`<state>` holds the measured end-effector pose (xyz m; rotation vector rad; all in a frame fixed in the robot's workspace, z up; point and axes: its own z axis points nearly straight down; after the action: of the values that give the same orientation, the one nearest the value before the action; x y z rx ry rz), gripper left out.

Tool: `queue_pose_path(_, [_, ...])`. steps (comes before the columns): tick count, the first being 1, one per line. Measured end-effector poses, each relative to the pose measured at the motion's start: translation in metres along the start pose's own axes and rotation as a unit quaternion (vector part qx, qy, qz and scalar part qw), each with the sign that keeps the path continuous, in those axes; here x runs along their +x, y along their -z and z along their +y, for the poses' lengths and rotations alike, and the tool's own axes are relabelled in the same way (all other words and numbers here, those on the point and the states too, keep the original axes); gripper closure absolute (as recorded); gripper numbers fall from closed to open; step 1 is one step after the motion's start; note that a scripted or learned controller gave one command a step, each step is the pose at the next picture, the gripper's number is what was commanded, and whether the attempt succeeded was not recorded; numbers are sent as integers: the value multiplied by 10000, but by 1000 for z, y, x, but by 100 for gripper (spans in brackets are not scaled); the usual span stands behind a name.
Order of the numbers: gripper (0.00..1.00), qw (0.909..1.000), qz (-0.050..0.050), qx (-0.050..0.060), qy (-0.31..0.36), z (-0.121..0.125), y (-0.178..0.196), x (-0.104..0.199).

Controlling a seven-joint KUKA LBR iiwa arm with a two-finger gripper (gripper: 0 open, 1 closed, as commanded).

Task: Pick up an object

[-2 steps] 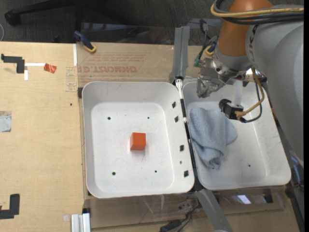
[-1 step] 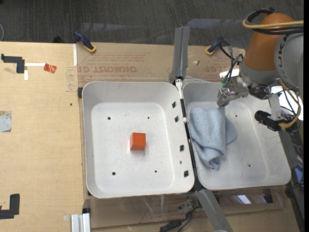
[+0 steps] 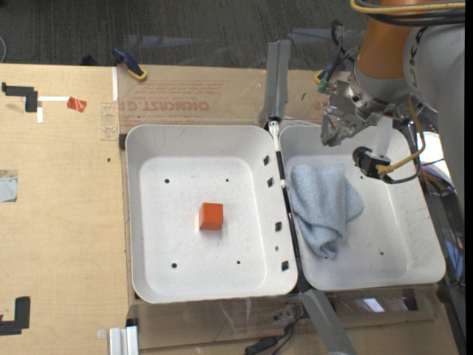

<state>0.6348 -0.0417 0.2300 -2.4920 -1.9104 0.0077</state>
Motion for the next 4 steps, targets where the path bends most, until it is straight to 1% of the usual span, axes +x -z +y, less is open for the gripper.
queue_pose_path(1, [100, 9991, -3, 1, 425, 15, 66, 37])
queue_pose_path(2, [100, 9996, -11, 10, -284, 6, 76, 70])
queue_pose_path(3, [100, 9902, -11, 5, -1396, -2, 106, 102])
queue_pose_path(4, [100, 9907, -8, 3, -1357, -1, 181, 99])
